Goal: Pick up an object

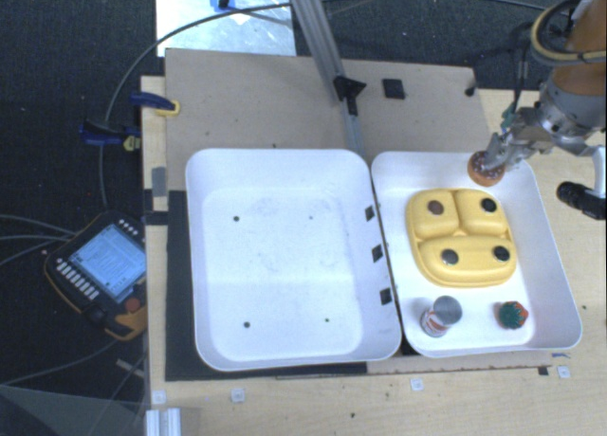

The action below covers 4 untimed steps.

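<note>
Approach step: pincer point(495, 161), opening not discernible, sits over small brown object point(485, 173) at right bin's point(560, 278) 1 o'clock corner; next, descend and close.

I reach in from the right, my gripper point(495, 161) low over the far rim of the right bin point(560, 278), just above a small brown round object point(485, 172) at that edge; whether I touch it, I cannot tell. Near me in this bin lies a yellow four-compartment tray point(462, 237), flat on the floor, with a dark dot in each section. Toward the near edge stand a small silver-topped can point(440, 316) and, apart from it, a green and orange ball-like thing point(512, 314). The left bin point(213, 188) sits beside mine, their walls touching. A teach pendant point(102, 268) lies on the floor left of the bench.
</note>
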Each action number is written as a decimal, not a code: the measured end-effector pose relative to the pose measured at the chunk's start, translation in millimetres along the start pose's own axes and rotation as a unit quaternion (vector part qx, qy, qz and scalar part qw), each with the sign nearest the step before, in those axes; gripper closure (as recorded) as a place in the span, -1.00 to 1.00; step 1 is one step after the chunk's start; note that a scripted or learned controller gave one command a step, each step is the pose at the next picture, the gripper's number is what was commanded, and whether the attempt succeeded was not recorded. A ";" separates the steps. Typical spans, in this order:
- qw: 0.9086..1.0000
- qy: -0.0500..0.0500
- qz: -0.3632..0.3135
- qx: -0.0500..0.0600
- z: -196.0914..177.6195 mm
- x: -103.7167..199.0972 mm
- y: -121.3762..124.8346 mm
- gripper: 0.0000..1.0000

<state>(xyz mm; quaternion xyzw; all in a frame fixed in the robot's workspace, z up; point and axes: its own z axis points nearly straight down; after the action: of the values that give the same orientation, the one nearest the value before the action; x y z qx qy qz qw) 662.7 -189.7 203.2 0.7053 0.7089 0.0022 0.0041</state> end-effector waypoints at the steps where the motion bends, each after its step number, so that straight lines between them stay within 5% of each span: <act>1: 1.000 0.001 0.000 0.002 -8.7 0.1 1.3 1.00; 4: 1.000 0.003 -0.003 0.004 -23.3 168.1 -26.8 1.00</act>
<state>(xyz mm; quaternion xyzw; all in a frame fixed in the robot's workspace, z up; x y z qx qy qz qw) 634.9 -21.7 225.8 0.7032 0.7110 0.0015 -0.0004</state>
